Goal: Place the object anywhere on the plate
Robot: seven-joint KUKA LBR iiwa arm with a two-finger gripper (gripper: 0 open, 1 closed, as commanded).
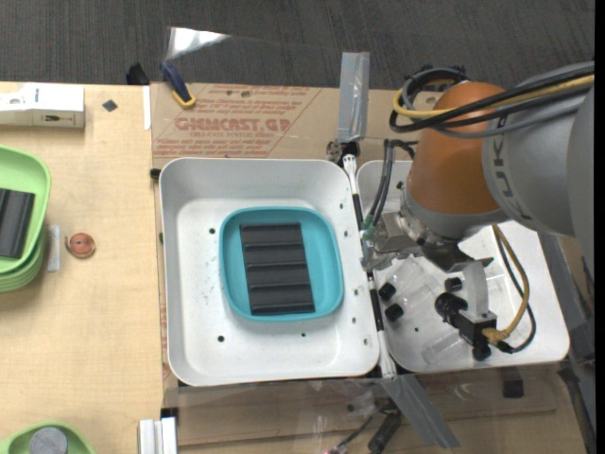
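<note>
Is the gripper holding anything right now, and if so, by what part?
Cannot be told: the arm covers the gripper over the right bin, hiding any hold.

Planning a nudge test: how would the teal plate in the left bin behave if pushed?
The teal plate looks rigid and sits flat, so it would likely slide across the smooth left bin, not tip or roll. Its dark ribbed insert may add weight.

dark carpet floor [284, 17], light wooden bench [95, 348]
</note>
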